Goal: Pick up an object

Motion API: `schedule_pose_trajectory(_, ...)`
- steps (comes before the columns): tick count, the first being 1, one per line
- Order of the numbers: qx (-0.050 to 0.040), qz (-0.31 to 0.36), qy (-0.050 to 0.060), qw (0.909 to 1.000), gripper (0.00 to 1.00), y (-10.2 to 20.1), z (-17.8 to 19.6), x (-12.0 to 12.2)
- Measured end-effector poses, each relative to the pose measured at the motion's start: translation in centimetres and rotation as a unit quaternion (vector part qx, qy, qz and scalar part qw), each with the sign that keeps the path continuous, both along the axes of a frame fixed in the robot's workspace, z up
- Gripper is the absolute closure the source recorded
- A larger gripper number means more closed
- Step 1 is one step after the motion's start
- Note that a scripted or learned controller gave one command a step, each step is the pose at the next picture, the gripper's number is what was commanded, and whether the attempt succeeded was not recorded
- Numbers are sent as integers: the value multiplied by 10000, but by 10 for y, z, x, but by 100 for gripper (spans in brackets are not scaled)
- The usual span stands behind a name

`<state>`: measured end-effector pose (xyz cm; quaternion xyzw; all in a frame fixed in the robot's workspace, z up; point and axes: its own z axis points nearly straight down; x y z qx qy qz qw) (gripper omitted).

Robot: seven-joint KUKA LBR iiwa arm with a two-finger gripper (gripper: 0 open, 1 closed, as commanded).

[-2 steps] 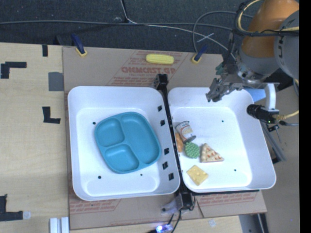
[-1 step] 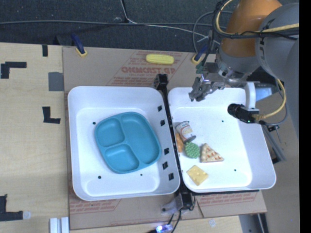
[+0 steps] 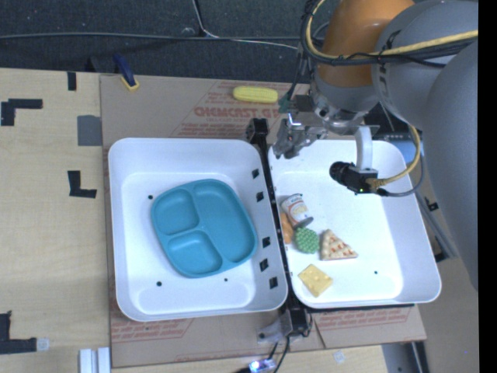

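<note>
The gripper (image 3: 289,140) is hovering over the right bin's (image 3: 388,286) far-left corner, whether its jaws are parted I cannot tell, while the cheese wedge (image 3: 315,279) is lying by the near wall, presumably awaiting picking.

My arm (image 3: 435,92) runs off the picture's right edge and hides the right bin's (image 3: 404,286) far right corner.

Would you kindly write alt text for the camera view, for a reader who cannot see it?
A grey arm with its gripper hangs over the far left corner of the right bin, which has a small can, green toy, pizza slice and cheese near its left wall. The left bin holds a blue tray.
</note>
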<state>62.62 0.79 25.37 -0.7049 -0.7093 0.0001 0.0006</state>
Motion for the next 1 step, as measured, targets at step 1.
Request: schedule_pose_trajectory(1, -1, -3, 14, 10000, 100, 53, -20, -2)
